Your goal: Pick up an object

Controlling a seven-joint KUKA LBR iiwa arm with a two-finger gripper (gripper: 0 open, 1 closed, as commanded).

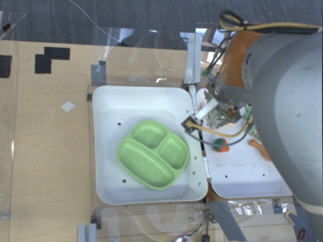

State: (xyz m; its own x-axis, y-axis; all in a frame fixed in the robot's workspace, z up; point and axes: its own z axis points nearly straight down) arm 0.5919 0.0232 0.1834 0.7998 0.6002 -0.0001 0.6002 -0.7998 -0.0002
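A small red and green toy (220, 145) lies in the right bin (242, 171), near its left wall. The gripper (223, 115) hangs just above the toy in this view; whether it is released or clenched is hidden. An orange piece (259, 148) pokes out beside the arm. A green divided plate (154, 154) sits in the left bin (108, 112).

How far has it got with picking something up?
Nothing looks lifted yet. The green divided plate lies flat in the left bin. The gripper hangs over the right bin, near a small red-and-green object lying there. Grasping and lifting remain.
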